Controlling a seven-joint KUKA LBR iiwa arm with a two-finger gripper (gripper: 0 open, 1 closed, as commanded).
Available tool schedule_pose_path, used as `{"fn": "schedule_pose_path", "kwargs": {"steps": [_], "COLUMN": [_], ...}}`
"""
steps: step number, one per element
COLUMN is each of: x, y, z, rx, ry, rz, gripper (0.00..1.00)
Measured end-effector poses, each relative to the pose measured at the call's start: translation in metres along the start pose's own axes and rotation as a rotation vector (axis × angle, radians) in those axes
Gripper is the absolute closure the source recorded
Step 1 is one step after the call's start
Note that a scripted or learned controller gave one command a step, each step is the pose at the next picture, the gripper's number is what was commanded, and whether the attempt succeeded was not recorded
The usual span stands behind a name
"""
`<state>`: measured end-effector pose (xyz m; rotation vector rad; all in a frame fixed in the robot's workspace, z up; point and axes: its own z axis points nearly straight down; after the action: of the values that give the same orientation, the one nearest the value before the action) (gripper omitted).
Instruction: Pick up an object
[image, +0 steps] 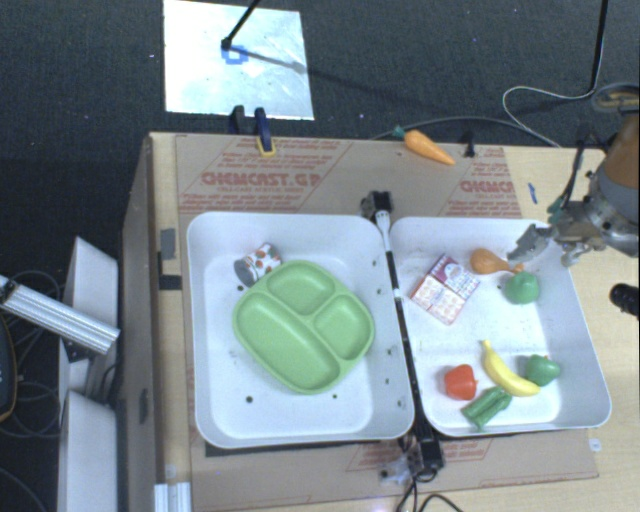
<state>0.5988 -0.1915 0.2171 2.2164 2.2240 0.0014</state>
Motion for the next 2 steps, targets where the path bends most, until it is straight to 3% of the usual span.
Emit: {"fn": "schedule_pose_path", "kwargs": {"steps": [1,2], "x": [0.002,0.003], "y": [0.06,0.064], "z": [0.124,0.109], "rx": [-0.005,-0.018], "ry": [-0.001,-0.001], "rz": [-0.003,-0.007], "gripper": [0.0,1.0]}}
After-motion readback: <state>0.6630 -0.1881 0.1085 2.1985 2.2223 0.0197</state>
